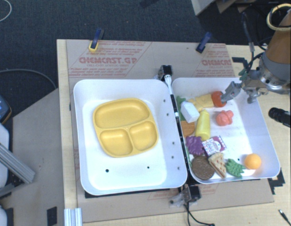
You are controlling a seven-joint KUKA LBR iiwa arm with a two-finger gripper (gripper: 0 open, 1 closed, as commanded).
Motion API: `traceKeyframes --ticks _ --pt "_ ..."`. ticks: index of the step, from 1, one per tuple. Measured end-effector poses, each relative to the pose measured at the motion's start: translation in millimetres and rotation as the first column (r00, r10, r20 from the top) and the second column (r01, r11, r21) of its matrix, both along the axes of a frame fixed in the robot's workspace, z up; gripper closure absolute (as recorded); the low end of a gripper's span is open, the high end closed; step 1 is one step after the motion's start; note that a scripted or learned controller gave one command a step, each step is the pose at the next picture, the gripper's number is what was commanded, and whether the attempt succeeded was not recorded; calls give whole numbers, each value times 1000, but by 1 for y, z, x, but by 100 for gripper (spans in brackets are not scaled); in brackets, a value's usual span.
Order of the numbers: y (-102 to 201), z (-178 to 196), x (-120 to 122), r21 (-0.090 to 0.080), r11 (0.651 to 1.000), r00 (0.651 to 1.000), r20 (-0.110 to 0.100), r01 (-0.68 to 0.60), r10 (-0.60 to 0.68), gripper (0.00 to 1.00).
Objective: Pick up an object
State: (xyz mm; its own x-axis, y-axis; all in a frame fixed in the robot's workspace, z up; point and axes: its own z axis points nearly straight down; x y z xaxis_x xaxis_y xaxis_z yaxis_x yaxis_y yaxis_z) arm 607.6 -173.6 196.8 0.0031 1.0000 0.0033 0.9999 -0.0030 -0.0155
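Camera view shows the claw (239,92) spread wide with nothing in it, above the right white bin (267,131). Just below lies a small red plastic toy tomato (224,118), light, hard and slippery; pinch its round middle.

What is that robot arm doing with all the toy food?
The pincer hangs over the top of the right bin, near an orange-red block. That bin holds a pile of toy food, none of it between the fingers. The left bin holds a yellow divided plate.
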Motion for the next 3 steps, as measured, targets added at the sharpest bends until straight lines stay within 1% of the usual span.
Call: traceKeyframes --ticks 1,2,3 --pt "0 9 3 -3 1000 1000 15 -3 3 0" --pt "2 -55 2 -1 1000 1000 8 -3 3 0" --pt "2 -109 1 -2 1000 1000 9 -3 3 0"
